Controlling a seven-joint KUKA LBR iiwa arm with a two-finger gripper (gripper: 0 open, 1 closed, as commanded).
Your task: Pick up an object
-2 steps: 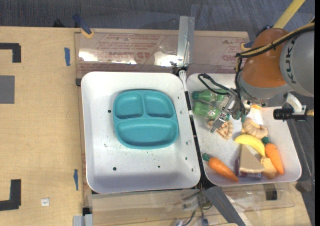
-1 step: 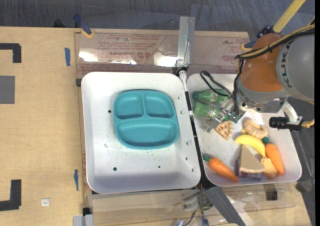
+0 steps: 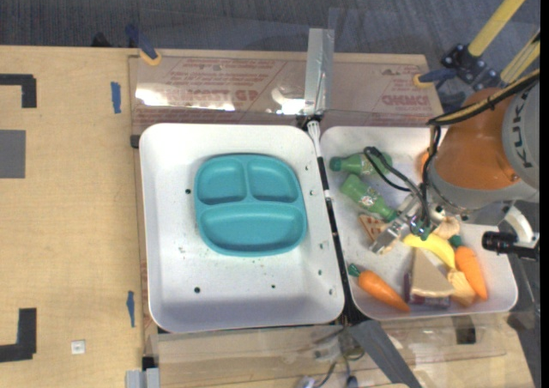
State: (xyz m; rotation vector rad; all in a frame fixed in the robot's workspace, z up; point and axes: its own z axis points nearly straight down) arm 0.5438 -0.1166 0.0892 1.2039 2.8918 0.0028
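Low in the right bin (image 3: 506,296) lie a carrot (image 3: 380,288) and a sandwich wedge (image 3: 428,279). Just above them the fingers (image 3: 383,240) hang over the toy pile; whether they are spread or closed I cannot tell. A banana (image 3: 436,248) lies just beside, green bottles (image 3: 367,193) above. Left bin (image 3: 171,292) holds a teal divided plate (image 3: 250,203).

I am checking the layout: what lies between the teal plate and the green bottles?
In the camera view, the two bins' adjoining rims lie between the teal plate and green bottles.
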